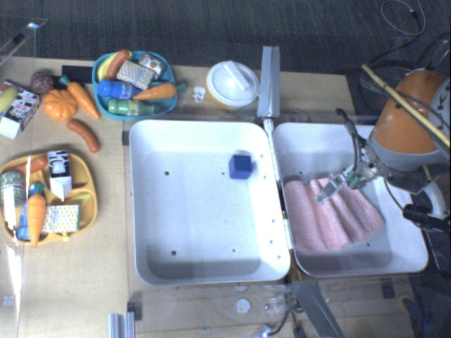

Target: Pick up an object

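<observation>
A small blue cube (pixel 241 166) lies in the left white bin (pixel 176 259), toward its upper right part. A pink folded cloth (pixel 331 217) rests in the right white bin (pixel 402 259). The arm comes in from the right, its orange band above the wrist. My gripper (pixel 334 187) hangs low over the upper edge of the pink cloth, touching or nearly touching it. It is well to the right of the blue cube, across the wall between the bins.
A metal post (pixel 268 83) stands behind the seam between the bins. A white lidded bowl (pixel 232 83) sits behind the left bin. Toy food fills a blue bowl (pixel 134 83) and a yellow tray (pixel 46 196) at the left. Cables lie at the right.
</observation>
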Tool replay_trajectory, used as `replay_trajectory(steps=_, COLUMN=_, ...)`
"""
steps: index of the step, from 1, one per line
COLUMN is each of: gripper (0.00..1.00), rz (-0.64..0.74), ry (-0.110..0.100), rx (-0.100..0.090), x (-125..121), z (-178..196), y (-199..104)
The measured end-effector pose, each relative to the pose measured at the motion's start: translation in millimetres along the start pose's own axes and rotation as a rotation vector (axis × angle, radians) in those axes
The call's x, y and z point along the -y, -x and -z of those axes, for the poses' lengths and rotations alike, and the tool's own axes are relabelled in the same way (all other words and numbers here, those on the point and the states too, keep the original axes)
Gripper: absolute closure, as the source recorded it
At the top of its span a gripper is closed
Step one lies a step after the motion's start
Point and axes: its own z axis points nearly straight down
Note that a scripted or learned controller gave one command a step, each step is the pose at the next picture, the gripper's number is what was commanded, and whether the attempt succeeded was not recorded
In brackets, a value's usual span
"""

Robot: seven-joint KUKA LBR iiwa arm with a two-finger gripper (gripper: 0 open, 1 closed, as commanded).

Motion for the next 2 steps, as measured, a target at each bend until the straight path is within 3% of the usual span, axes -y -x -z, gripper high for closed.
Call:
replay_trajectory(steps=1, gripper=0.00, rz=0.048, ry=0.008, rx=0.007, x=-40.0, z=-50.4, y=-4.7)
replay_trajectory(steps=2, gripper=0.00, rz=0.127, ry=-0.001, rx=-0.001, x=-15.1, z=-34.8, y=-30.1)
